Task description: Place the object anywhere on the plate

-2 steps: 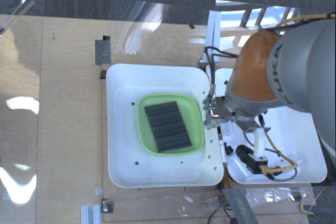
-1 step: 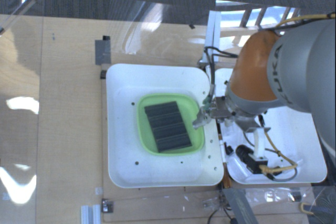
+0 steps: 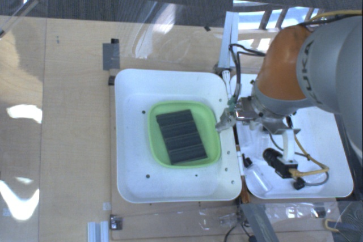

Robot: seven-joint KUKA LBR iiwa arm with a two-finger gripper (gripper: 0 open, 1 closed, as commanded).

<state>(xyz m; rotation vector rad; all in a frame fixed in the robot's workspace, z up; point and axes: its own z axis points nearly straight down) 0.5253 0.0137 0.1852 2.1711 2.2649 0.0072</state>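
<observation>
Dark ribbed block (image 3: 181, 136) flat on green plate (image 3: 156, 147) in left bin (image 3: 130, 178); gripper (image 3: 226, 119) at plate's right rim, finger state unclear

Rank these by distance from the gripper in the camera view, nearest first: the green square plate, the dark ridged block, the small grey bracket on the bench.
1. Green square plate, just left of the gripper.
2. Dark ridged block, lying on that plate.
3. Small grey bracket, far upper left.

Dark ribbed block (image 3: 181, 136) flat on green plate (image 3: 156, 144) — left bin.
</observation>
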